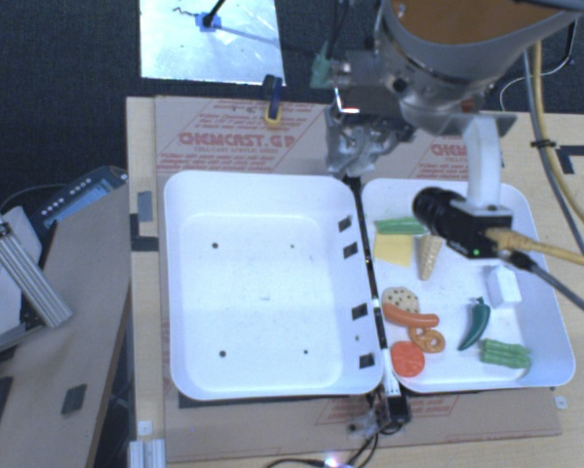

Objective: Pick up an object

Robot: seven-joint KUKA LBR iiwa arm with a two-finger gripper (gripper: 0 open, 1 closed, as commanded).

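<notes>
The pincer (pixel 362 154) hangs above the far rim where the two white bins meet, and whether it is open, or has hold of anything, cannot be told. Nearer the camera and to its right, in the right bin (pixel 545 261), lie the toy foods: a green pod (pixel 399 226), a yellow cheese wedge (pixel 393 250), a cone (pixel 428 254), a cookie (pixel 400 298), a sausage (pixel 410 315), a pretzel (pixel 428 339), a tomato slice (pixel 407 359), a green chilli (pixel 476 322), a white block (pixel 503 286) and a green bundle (pixel 505 354). The left bin (pixel 189 203) sits to its left.
</notes>
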